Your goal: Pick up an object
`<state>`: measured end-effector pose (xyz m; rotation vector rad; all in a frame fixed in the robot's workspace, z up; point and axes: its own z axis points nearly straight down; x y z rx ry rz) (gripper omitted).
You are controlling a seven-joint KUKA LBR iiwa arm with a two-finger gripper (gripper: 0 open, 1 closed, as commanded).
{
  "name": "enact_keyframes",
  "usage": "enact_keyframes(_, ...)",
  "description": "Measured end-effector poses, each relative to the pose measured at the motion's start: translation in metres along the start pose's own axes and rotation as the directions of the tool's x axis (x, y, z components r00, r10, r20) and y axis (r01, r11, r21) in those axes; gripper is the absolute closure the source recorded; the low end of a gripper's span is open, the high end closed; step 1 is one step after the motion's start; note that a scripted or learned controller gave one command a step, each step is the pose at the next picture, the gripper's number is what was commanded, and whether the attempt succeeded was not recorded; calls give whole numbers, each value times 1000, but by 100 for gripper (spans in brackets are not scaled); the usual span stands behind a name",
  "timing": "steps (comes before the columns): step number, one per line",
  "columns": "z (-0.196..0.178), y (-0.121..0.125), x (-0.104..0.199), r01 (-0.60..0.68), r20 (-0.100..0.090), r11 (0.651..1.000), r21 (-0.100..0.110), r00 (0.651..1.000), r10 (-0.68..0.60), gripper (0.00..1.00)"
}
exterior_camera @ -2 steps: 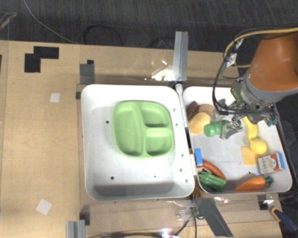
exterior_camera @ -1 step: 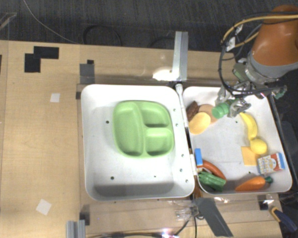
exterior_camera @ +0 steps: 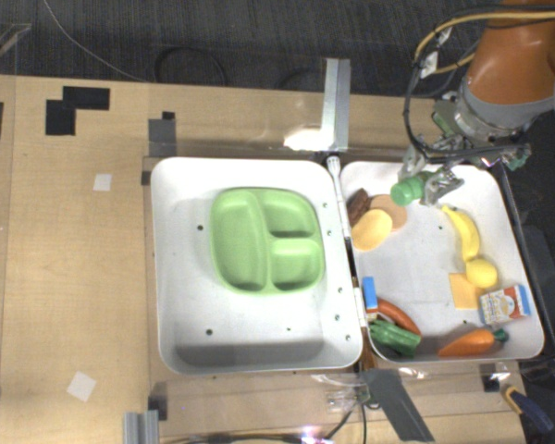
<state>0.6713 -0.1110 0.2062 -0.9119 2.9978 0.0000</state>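
Jaws' state: cannot tell. Gripper [exterior_camera: 429,178] hangs at right bin's [exterior_camera: 527,340] far edge; small green round object [exterior_camera: 406,191] right at fingertips, touching or gripped unclear; curved yellow banana [exterior_camera: 463,231] just nearer camera.

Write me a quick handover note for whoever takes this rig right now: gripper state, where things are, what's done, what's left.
Gripper: at the far edge of the right bin, with a small green object between its fingers.
Right bin also holds a banana, lemon, carrot and milk carton.
Left bin holds a green divided tray.
Done: grasp looks made.
Left: lift clear and confirm the hold.
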Motion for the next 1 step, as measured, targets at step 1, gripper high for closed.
enact_keyframes(1, 25, -73, 50, 256, -1, 967, 1, 967, -256, 100)
